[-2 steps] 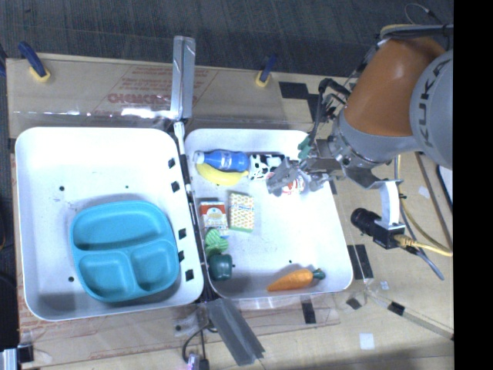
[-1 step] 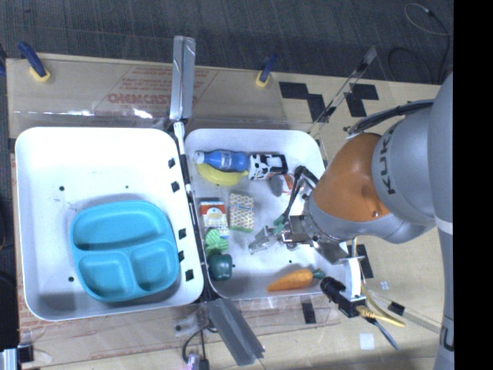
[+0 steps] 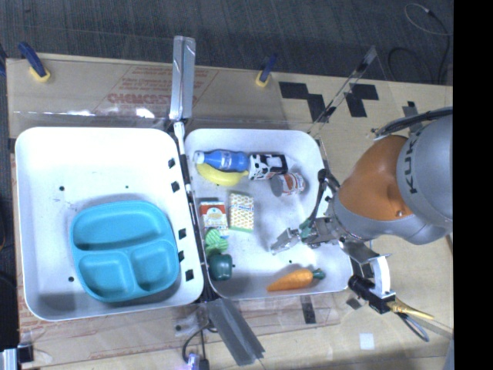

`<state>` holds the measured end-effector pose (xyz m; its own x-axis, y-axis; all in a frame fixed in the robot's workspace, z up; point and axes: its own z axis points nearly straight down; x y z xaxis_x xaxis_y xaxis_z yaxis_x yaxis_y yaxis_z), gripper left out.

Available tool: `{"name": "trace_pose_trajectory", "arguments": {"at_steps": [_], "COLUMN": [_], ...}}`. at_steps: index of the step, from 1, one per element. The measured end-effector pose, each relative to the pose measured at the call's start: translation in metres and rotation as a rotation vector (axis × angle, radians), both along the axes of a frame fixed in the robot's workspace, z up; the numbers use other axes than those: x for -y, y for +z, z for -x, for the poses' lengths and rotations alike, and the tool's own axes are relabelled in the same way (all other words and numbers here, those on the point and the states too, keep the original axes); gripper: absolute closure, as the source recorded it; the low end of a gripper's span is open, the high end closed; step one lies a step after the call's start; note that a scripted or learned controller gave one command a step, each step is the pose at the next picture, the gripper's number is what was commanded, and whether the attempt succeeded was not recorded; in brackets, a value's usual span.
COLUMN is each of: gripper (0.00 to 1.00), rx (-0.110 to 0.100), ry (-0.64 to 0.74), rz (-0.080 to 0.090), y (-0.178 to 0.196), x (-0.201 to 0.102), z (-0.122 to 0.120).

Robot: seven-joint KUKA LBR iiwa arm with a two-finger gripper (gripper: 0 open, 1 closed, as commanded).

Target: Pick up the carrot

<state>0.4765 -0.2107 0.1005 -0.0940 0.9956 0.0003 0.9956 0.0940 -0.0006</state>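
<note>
Hovering above orange plastic carrot (image 3: 293,280) in right white bin (image 3: 312,146), metal two-finger gripper (image 3: 286,240) is lining up, holding nothing, jaw gap unclear

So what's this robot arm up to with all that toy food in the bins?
It is meant to pick up the carrot, which lies near the front edge of the right bin. The gripper hovers just above and behind the carrot, with nothing visibly between its fingers. Other toy groceries sit along that bin's left and back, and the left bin holds a blue divided tray.
</note>
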Motion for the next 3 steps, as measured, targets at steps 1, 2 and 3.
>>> {"name": "trace_pose_trajectory", "arguments": {"at_steps": [1, 2, 3], "gripper": [0.00, 0.00, 0.00], "rx": [-0.002, 0.000, -0.004], "ry": [0.022, -0.207, 0.058], "rz": [-0.002, 0.000, -0.003], "y": [-0.009, -0.009, -0.009], "x": [0.000, 0.000, -0.004], "z": [0.000, -0.019, 0.000]}}
